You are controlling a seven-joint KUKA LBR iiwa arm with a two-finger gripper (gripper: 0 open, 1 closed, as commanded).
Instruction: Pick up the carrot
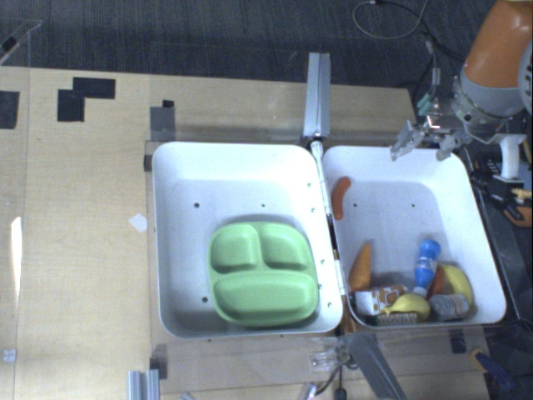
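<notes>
The carrot (361, 267) is a short orange cone lying in the right bin (400, 202), near the bin's left wall and toward the front, its tip pointing away from me. My gripper (425, 145) hovers over the back rim of the right bin, far behind the carrot and to its right. Its fingers (403, 147) are spread apart with nothing between them.
A reddish sausage (340, 197) lies by the right bin's left wall. At the front sit a blue bottle (426, 261), two bananas (456, 283), a small packet (385, 297) and a grey item (450, 307). A green divided plate (262, 272) rests in the left bin (183, 223).
</notes>
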